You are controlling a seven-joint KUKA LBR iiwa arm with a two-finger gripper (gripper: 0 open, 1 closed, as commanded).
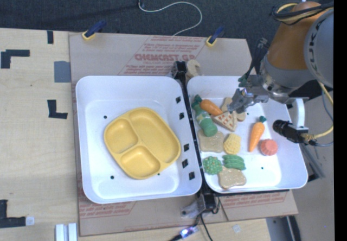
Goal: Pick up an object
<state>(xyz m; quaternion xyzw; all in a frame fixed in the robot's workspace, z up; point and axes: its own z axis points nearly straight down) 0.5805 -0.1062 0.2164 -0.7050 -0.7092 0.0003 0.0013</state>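
Hovering over the waffle wedge (227,120), the gripper (237,102) has an unclear opening; the toy seems light, rigid, best pinched across its edges.

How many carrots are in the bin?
2. One carrot stands near the right bin's middle; another carrot lies at its top left, beside the claw. More could hide underneath.

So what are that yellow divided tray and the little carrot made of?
The yellow tray looks like moulded plastic with a smooth, slightly matte surface: one even colour, rounded compartments. The carrot seems to be toy plastic or rubber, judging by its flat uniform orange and tidy green top; the view can't settle which.
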